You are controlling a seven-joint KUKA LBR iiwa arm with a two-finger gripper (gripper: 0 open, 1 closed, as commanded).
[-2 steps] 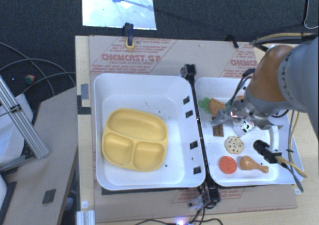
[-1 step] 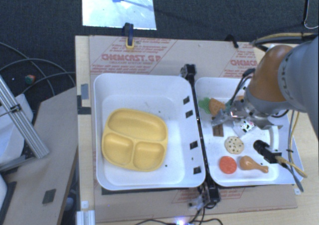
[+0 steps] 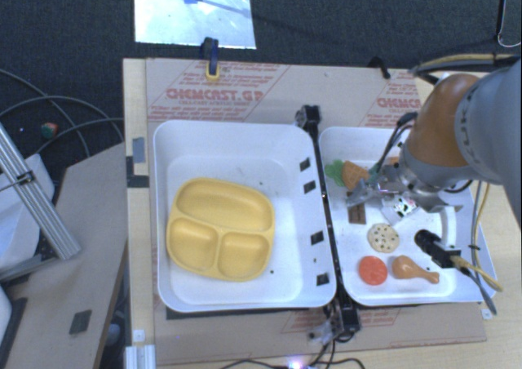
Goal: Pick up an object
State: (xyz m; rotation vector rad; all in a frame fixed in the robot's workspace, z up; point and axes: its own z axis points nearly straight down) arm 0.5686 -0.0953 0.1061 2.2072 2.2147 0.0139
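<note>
The two-finger gripper hangs low over the right white bin, finger state indiscernible; reaching step, seemingly; next, close on the small brown block.

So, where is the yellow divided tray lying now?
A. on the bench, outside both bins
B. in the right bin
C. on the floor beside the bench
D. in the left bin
D: the yellow divided tray lies flat inside the left bin, while the small food toys are in the right bin.
</note>
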